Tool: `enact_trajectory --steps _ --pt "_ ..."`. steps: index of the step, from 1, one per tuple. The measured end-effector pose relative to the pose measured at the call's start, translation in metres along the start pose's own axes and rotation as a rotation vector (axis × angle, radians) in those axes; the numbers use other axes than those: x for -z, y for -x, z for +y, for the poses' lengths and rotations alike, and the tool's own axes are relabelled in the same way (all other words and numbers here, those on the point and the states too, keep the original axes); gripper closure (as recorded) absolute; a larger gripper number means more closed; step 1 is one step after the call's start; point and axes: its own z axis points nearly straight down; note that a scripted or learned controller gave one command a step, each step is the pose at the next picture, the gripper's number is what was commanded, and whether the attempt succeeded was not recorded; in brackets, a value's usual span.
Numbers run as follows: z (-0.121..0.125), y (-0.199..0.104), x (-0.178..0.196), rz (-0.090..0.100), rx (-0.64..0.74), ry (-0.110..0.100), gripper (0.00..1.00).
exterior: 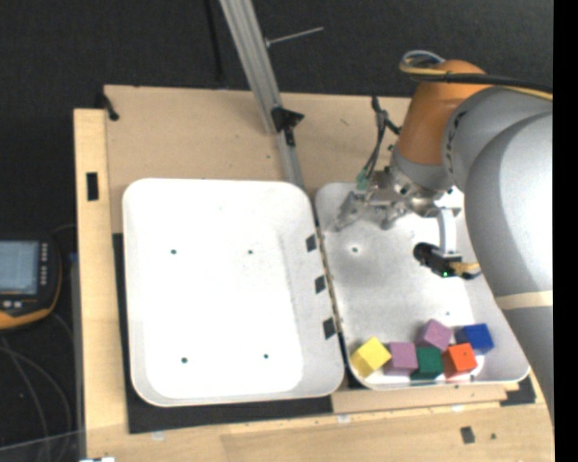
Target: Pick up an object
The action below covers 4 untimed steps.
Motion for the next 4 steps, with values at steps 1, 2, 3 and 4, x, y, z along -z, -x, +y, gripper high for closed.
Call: enact_trajectory --steps 1,2,3,4 --pt "0.000 0.005 0.016 -0.006 0.001 0.003 1.00" --pt "-0.017 -0.029 0.002 -0.002 -0.002 -0.003 1.00" --pt "-0.064 0.028 0.003 -0.005 -0.012 -0.002 1.00" --pt "-0.062 0.024 0.003 -0.002 -0.010 0.002 0.00"
